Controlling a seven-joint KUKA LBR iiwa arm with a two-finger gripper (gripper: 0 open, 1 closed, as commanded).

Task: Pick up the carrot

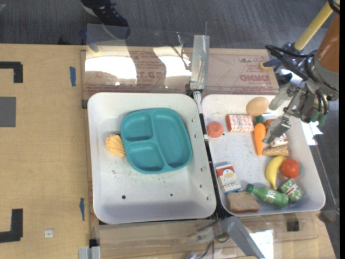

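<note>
The carrot (259,139) is orange with a green top and lies lengthwise in the upper middle of the right bin (318,198). My gripper (269,124) hangs at the bin's upper right, just right of the carrot's top end. Its two grey fingers (280,127) are spread apart with nothing between them, so it is open. The lower finger's tip sits close to the carrot's right side; whether it touches is unclear.
Around the carrot lie a tan egg (257,106), a red-white carton (239,123), a red disc (215,129), a bread wedge (277,150), a banana (273,170), a tomato (290,168) and a green bottle (268,195). The left bin (102,198) holds a teal plate (156,139).
</note>
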